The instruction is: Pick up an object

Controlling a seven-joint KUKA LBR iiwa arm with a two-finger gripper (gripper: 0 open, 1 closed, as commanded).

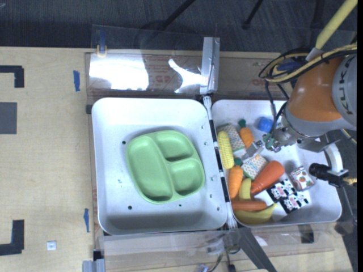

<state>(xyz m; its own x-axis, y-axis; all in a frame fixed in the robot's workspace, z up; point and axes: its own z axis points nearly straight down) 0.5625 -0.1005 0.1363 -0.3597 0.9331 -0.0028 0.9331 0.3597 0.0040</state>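
Over the right bin (332, 207), the tool (273, 143) hovers, grip unreadable; crowded corn (225, 147) and carrot (268, 176) could spoil a clean pinch.

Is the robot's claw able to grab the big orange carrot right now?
Probably yes. The claw hangs just above the big carrot in the right bin, and nothing covers the carrot's top, though toys crowd its sides.

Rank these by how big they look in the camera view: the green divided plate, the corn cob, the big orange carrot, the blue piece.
1. green divided plate
2. big orange carrot and corn cob: they look about alike, so I won't rank them
3. blue piece, smallest
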